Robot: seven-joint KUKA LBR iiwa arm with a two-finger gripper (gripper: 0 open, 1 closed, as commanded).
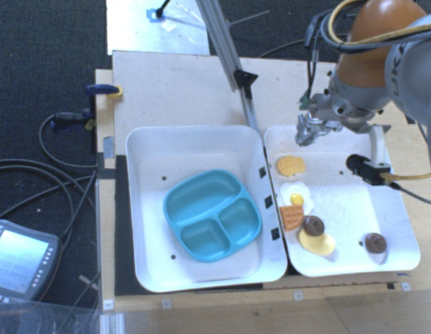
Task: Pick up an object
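So, leftmost on the counter (pixel 180 89) sits the left bin (pixel 149 152), holding just a blue divided tray (pixel 212 214), lying flat and a bit skewed. Next comes the right bin (pixel 347 200), where the toy food sits. Along its left wall there is a round tan cracker (pixel 290 165) at the far end, then a fried egg (pixel 296 198) nearer the camera, with a small waffle square (pixel 292 218) touching the egg's near edge. The claw (pixel 307 134) hangs over the bin's far-left corner, just beyond the cracker and apart from it. Wide or narrow cannot be told from this angle, and nothing is seen held in it. Right of the waffle is a brown donut (pixel 313 225) resting against a yellow blob (pixel 319 243), and a second brown donut (pixel 374 242) lies alone, well apart, toward the near-right corner. Step judged: approach, with no pick made yet. The likely target is the cracker, being closest to the claw, though that is a guess. The next move calls for a short shift toward the camera to centre over the cracker, then a straight descent. The cracker is flat and thin, so the claw must reach nearly to the bin floor and close across its edges. The bin wall beside it leaves little room.
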